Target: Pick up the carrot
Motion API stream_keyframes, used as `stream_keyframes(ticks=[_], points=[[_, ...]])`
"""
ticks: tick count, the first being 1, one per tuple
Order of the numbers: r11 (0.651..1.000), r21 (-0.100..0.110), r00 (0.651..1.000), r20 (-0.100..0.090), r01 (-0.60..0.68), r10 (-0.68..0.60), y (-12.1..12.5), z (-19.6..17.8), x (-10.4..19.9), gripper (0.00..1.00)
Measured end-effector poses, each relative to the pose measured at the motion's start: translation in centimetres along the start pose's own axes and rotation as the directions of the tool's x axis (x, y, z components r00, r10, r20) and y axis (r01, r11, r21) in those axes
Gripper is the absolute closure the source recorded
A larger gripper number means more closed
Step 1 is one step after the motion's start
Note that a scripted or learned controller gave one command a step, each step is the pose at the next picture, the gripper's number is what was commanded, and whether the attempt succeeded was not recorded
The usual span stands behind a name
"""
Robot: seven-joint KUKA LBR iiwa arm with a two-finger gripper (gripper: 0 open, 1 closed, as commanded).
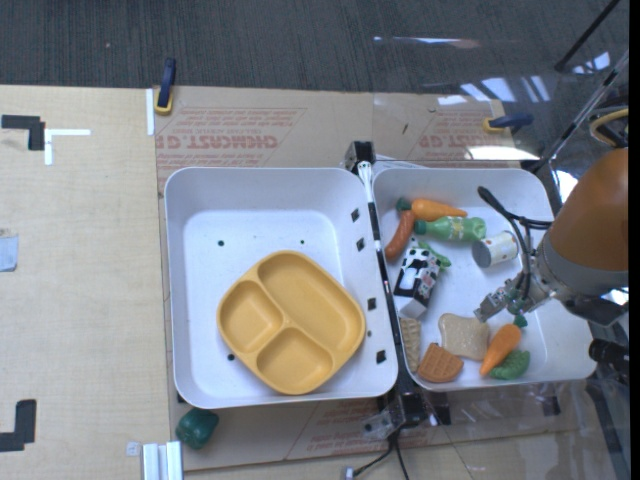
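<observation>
Two toy carrots lie in the right bin [560, 368]. One carrot [501, 347] with green leaves rests near the bin's front right corner, tilted with its thick end up. The other carrot [438, 209] lies flat near the back wall. My gripper [510, 308] hangs low just above the upper end of the front carrot, close to it or touching it. The grey arm with its orange band [600, 218] reaches in from the right and hides part of the bin's right side.
The right bin also holds a green bottle [452, 230], a reddish-orange stick [400, 235], a grey can [494, 250], a cow-patterned box [418, 273], a toast slice [463, 335] and a waffle [439, 364]. A yellow divided plate [290, 320] lies in the left bin [200, 208].
</observation>
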State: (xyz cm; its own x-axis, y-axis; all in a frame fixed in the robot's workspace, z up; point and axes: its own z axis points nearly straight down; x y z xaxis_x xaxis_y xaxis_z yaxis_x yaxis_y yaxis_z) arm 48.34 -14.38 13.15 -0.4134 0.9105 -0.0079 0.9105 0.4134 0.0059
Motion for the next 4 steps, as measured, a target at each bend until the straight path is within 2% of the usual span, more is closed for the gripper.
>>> stream_keyframes(ticks=[1, 2, 3, 4], points=[[1.000, 0.000, 1.000, 0.000, 0.000, 0.000, 0.0, 0.0, 0.0, 0.00], [0.870, 0.001, 0.870, -0.009, 0.494, -0.494, -2.1, 3.9, -3.5, 0.00], [0.873, -0.001, 0.873, -0.007, 0.487, -0.487, -2.0, 3.0, -3.6, 1.00], [0.955, -0.004, 0.955, 0.002, 0.296, -0.296, 1.1, 3.5, 2.7, 1.00]])
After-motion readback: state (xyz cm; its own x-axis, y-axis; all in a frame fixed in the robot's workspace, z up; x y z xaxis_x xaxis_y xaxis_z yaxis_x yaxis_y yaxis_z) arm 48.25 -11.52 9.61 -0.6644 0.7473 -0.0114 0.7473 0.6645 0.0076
